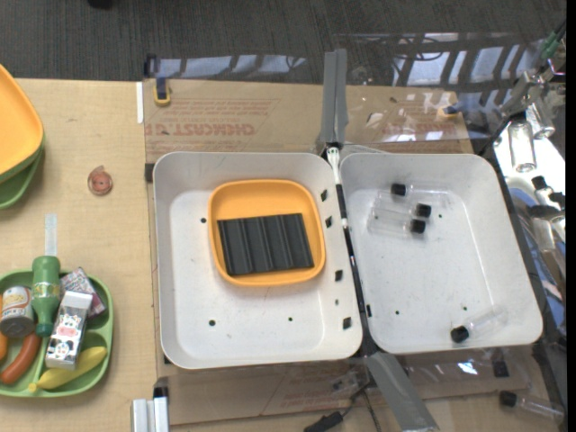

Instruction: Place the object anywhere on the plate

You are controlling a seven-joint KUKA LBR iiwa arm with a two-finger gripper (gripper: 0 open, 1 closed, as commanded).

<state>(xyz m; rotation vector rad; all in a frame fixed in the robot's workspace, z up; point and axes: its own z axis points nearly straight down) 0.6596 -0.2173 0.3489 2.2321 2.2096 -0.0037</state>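
An orange square plate lies in the left white bin, toward its back. A dark grey ribbed rectangular block rests flat on the plate and covers most of its middle. In the right white bin, three small clear vials with black caps lie near the back centre. Another vial lies near the front right corner.
On the wooden table to the left stand a green plate of toy food and bottles, stacked orange and green dishes and a small pink disc. Cardboard lies behind the bins. Metal hardware stands at the right.
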